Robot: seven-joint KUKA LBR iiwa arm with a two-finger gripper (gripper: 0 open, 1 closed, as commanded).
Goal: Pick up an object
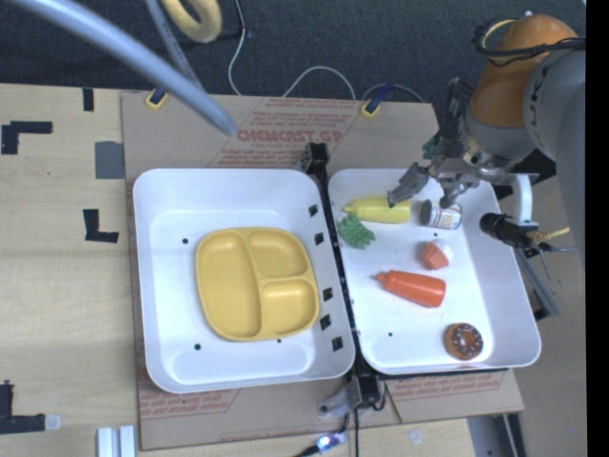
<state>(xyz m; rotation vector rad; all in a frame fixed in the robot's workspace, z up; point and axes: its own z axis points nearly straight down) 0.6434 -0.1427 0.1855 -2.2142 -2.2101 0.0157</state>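
Note:
My gripper hangs over the back of the right bin, its two fingers spread open. A yellow corn cob lies just left of the fingertips, touching or nearly touching the left finger. Nothing sits between the fingers. A green leafy piece lies beside the cob at the bin's left wall. An orange carrot rests in the bin's middle, a small red piece above it, and a brown doughnut at the front right.
The left bin holds a yellow divided plate. A grey pole crosses the upper left with a yellow loop near it. Cables run along the bench behind the bins. The arm's orange band stands at the upper right.

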